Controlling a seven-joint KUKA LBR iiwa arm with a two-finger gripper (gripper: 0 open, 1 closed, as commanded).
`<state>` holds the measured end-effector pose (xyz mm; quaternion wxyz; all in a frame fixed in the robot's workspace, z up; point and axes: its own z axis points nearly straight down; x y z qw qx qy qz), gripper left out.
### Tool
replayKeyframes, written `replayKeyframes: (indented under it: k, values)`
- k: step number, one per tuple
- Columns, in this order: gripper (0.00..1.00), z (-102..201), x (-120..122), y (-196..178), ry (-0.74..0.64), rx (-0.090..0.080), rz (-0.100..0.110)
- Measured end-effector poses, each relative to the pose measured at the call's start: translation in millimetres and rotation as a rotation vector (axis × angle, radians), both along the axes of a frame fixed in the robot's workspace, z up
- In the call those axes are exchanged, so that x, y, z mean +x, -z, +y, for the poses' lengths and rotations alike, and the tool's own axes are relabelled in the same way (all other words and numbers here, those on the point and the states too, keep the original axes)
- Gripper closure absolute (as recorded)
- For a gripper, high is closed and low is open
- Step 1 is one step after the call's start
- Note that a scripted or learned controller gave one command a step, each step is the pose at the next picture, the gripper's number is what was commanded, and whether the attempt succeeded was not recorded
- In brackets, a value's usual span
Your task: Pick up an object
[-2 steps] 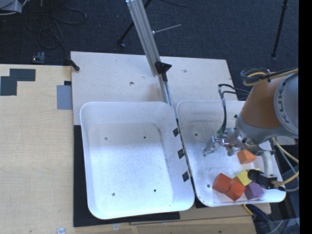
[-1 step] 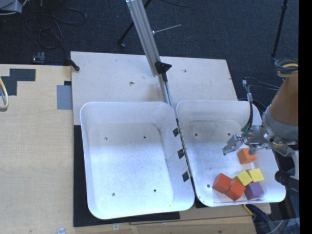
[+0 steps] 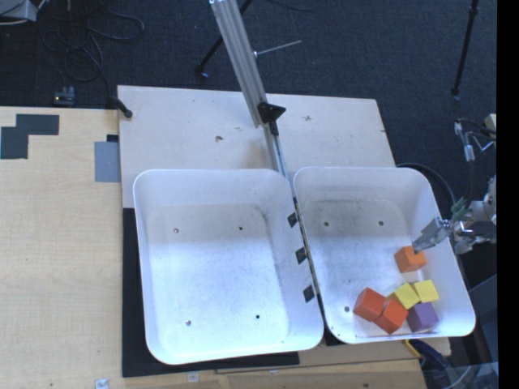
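My gripper reaches in from the right over the right edge of the right bin. Its tip meets the top of a small orange block, which lies apart from the other blocks. Whether the block is gripped or just touched is unclear from this angle. Lower in the same bin, a cluster sits at the front right corner: a larger orange block, another orange block, two yellow blocks and a purple block.
The left bin sits beside the right one, with a divider carrying black clips between them. A slanted aluminium rail rises behind the bins. Wood bench lies to the left.
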<state>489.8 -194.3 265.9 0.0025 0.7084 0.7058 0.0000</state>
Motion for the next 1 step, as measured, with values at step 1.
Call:
replayKeyframes:
  k: [1]
  values:
    - [0.0,-14.2,-2.3,153.1,-0.005,0.003,0.002]
